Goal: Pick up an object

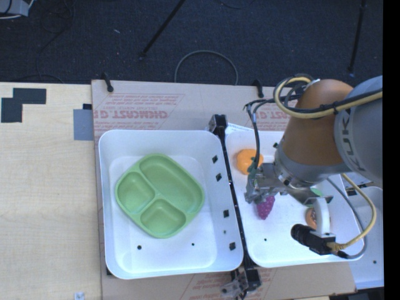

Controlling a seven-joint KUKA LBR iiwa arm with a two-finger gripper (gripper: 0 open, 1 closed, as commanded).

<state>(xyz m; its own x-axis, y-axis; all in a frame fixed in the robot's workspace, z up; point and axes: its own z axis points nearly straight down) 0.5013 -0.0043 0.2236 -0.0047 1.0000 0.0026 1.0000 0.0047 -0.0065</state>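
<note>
My gripper (pixel 257 194) hangs low over the left half of the right bin (pixel 281 255). A small purple, grape-like object (pixel 265 207) sits right at its tip, partly covered by it; whether it is gripped or just lies on the bin floor is unclear. An orange, rounded object (pixel 244 160) lies just behind the gripper near the bin's left wall. Another small orange object (pixel 310 217) peeks out to the right, mostly hidden by the wrist.
The left bin (pixel 125 255) holds a green divided plate (pixel 159 194). A black divider rail (pixel 229 192) runs between the two bins. The arm's orange band and grey body (pixel 325 130) cover the back right of the right bin.
</note>
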